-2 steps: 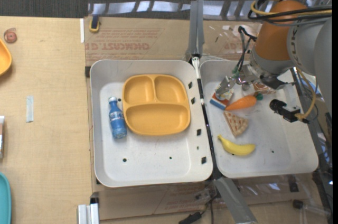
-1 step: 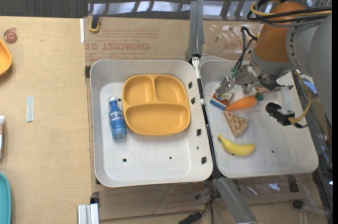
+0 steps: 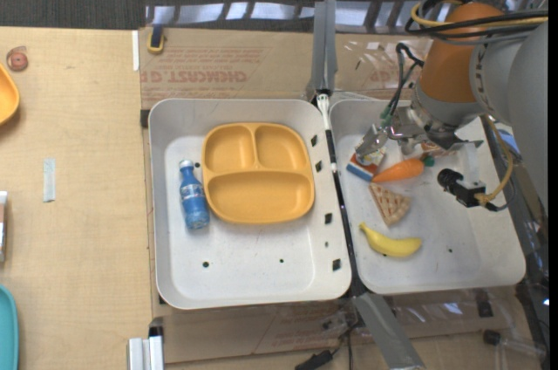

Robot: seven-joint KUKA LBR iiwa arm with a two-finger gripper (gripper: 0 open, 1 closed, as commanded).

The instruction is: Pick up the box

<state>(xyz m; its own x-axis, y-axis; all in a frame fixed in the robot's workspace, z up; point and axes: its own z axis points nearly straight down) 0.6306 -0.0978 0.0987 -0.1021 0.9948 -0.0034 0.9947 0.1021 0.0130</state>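
The box is small, light-coloured with a blue lower edge, and lies at the upper left of the right bin. My gripper hangs down from the grey arm with the orange band, just above and to the right of the box, close to its upper corner. The gripper's metal parts overlap the box's top edge, and I cannot see whether they touch it.
An orange carrot lies directly right of the box, with a waffle wedge and a banana below it. The left bin holds a yellow divided plate and a blue bottle. Cables loop by the arm's wrist.
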